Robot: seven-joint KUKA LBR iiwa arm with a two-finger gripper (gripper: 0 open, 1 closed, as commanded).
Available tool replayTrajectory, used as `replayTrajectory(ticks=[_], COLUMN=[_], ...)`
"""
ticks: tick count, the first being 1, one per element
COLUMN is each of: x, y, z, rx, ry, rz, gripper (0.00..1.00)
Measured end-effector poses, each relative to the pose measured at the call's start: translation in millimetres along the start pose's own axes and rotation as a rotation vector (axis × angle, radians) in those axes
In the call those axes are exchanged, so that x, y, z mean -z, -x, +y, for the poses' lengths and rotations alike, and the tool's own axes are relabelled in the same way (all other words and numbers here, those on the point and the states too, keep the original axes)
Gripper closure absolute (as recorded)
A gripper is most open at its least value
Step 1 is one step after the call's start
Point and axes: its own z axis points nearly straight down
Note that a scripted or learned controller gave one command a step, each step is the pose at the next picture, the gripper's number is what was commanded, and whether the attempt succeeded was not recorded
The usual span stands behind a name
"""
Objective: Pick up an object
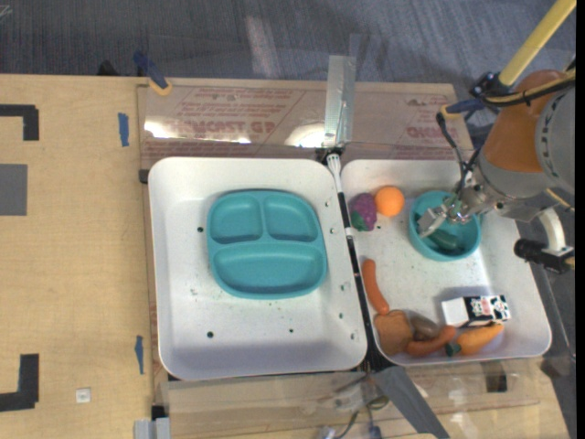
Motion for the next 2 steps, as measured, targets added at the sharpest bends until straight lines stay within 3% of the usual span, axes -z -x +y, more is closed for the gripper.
replayTrajectory(ticks=[1,2], x=[0.5,11.2], y=[40.5,44.6], z=[14.9,16.6], rx=[-0.08,-0.075], ry=[-0.041,-0.028], rz=[0.069,0.039], gripper=[0.0,1.0])
